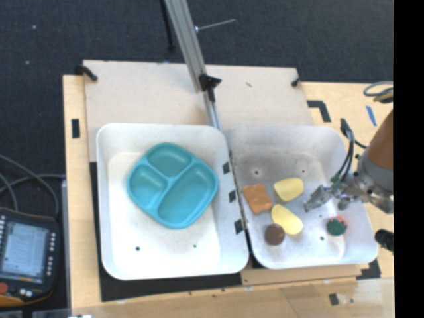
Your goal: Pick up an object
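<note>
My one camera, fixed high above the bench.
I look down at a slant from fairly far back: both white bins, left bin point(109, 177) and right bin point(318, 141), fill mid-frame, dark floor crosses the top, and the arm point(379, 152) enters at the right.

Two yellow pieces point(288, 189), orange block point(257, 198), brown ball point(274, 234), green piece point(336, 226).

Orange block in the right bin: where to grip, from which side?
Take the orange block from straight above, across its left and right edges. It lies flat and roughly square, tilted slightly. The left side is bare bin floor; the yellow pieces sit close right and below, so keep the gripper narrow.
</note>
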`<control>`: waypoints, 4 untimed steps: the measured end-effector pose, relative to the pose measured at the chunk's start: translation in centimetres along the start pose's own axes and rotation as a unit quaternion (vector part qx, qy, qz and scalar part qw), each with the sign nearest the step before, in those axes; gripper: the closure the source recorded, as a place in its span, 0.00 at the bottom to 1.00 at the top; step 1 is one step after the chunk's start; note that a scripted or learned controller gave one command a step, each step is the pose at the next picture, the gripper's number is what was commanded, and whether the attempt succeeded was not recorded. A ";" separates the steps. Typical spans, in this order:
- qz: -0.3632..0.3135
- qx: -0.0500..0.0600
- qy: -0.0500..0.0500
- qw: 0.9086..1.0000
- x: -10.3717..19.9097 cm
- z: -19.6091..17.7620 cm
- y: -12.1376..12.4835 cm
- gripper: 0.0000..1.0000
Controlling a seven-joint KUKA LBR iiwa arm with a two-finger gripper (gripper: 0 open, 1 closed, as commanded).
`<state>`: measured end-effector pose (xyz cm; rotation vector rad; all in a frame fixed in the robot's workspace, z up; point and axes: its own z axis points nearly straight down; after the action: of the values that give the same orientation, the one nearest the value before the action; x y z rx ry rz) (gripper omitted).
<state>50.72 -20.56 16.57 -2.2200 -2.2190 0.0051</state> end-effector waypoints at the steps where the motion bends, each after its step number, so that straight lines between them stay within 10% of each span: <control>1: 0.000 -0.001 0.000 1.000 -0.7 4.4 -0.1 0.00; 2: 0.002 -0.005 -0.001 1.000 -0.8 3.1 0.1 1.00; 4: -0.002 -0.006 -0.002 1.000 -1.2 -5.6 0.2 1.00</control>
<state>50.94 -21.71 22.19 -2.2232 -2.2305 -0.0041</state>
